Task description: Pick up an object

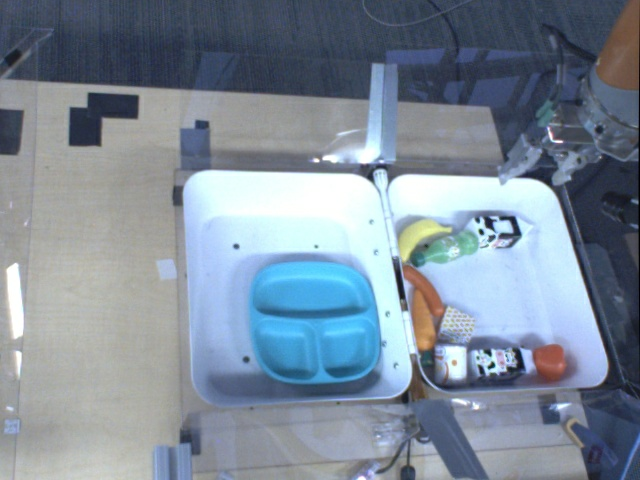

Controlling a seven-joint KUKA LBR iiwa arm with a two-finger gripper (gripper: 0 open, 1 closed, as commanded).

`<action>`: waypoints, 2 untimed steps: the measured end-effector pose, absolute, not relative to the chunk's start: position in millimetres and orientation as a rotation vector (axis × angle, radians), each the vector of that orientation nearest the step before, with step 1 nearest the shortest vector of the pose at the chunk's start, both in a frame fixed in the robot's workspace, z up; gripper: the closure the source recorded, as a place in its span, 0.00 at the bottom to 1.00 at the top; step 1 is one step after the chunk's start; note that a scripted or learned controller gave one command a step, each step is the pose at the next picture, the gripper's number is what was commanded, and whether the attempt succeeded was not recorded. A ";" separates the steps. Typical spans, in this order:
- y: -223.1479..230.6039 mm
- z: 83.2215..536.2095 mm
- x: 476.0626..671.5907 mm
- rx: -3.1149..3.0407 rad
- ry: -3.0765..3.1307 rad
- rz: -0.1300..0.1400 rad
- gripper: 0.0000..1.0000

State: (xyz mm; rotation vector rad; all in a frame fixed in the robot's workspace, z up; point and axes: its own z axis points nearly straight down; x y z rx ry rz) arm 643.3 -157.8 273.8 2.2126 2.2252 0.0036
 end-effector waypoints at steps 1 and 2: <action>-156.5 286.3 645.0 2.201 2.229 0.009 1.00; -196.7 332.9 612.4 2.035 2.383 0.005 1.00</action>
